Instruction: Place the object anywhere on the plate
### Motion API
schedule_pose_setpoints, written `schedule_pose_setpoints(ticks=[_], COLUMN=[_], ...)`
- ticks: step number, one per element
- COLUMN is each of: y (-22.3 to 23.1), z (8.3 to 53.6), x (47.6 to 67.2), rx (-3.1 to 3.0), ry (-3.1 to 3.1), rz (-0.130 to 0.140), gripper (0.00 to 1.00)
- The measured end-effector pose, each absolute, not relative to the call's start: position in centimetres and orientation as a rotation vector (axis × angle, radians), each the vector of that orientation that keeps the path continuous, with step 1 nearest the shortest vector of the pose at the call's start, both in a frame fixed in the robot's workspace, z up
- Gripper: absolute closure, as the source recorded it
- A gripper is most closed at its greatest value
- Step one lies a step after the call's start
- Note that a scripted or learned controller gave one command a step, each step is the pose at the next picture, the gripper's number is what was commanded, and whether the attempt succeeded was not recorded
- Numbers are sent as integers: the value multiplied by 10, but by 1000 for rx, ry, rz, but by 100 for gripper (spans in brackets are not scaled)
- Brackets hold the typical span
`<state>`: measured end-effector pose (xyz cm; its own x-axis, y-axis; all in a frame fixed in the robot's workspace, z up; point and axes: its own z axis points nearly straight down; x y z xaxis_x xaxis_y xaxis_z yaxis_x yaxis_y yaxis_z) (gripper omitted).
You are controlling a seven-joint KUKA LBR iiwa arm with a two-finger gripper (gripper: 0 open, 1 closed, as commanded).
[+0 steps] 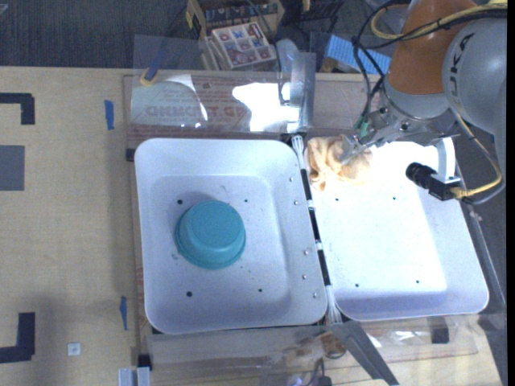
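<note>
A teal round plate [211, 233] lies upside-down-looking in the middle of the left bin [161, 175]. A tan, soft, crumpled object [328, 161] sits in the far left corner of the right bin [402, 256], against the divider. My gripper [352, 146] reaches down from the right onto the object's right side, touching it. Glare and the wrist hide how the fingertips stand.
A black cable fitting [426, 179] hangs off the arm over the right bin's far right. A clear plastic sheet [209, 107] and a metal bracket [296, 87] lie behind the bins. Boxes and clutter stand beyond the bench.
</note>
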<state>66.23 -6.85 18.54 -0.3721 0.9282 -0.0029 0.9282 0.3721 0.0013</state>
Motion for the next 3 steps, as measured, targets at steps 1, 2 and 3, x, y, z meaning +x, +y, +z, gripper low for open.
schedule_pose_setpoints(ticks=[1,2,3], y=[-68,-34,-2], z=[226,234,235], x=[663,635,613], rx=[1756,1209,610], ry=[2600,2899,3080], rz=[2,1,1], gripper=[100,100,100])
